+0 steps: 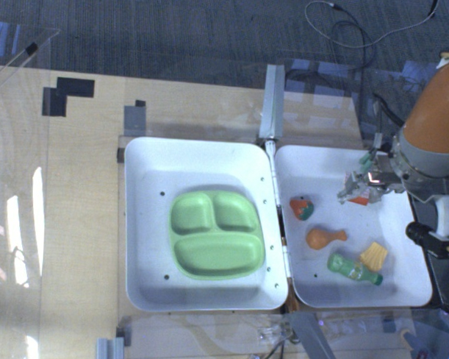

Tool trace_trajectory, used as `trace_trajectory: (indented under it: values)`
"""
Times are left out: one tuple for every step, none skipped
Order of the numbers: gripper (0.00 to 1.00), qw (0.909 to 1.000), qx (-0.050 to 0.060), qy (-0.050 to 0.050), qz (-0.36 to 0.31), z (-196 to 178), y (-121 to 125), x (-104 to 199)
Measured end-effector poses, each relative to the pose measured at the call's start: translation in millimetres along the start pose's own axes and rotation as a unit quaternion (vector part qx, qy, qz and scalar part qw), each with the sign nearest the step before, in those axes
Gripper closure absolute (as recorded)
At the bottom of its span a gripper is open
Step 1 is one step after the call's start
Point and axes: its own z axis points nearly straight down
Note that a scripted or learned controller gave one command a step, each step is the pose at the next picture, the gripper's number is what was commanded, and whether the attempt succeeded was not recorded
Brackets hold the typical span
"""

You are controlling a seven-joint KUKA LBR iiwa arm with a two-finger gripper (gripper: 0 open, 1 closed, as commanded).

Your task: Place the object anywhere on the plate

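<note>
**Arm hovering over the right bin, green plate waiting in the left bin**

Looking down at a slant on a pale wooden bench [68, 228] carrying two shallow white bins side by side. Sitting in the middle of the left bin [144, 283]: a green plate [217, 235] with three compartments, two small ones toward the far edge and one long one toward the near edge, all bare.

Lying in the right bin [419, 296], well apart from the plate: a small red and green toy vegetable [302, 208] near the bin's left edge; an orange toy drumstick [325, 237] just beyond it toward the centre; a green bottle [353, 269] on its side close to the near edge; a yellow wedge [374, 255] touching or almost touching the bottle's far side.

Reaching in from the right: the grey arm with its orange band [436, 109], ending in the gripper [365, 184] over the far half of the right bin. Showing a small red-orange piece [360, 201] right at the fingertips, too blurred to identify. Cannot tell whether clamped on that piece or merely poised above it
</note>
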Motion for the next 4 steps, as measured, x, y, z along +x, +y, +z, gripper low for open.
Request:
trace_trajectory:
  values:
    - [1.00, 0.9994, 0.002, 0.000, -0.036, 57.1, 27.0, 78.8]
    - [1.00, 0.9985, 0.002, 0.000, -0.055, 56.5, -9.5, 141.1]
    - [1.00, 0.9902, 0.002, 0.000, -0.140, 56.6, -12.9, 188.1]
    - [1.00, 0.9816, 0.001, 0.000, -0.191, 56.4, -10.6, 132.3]
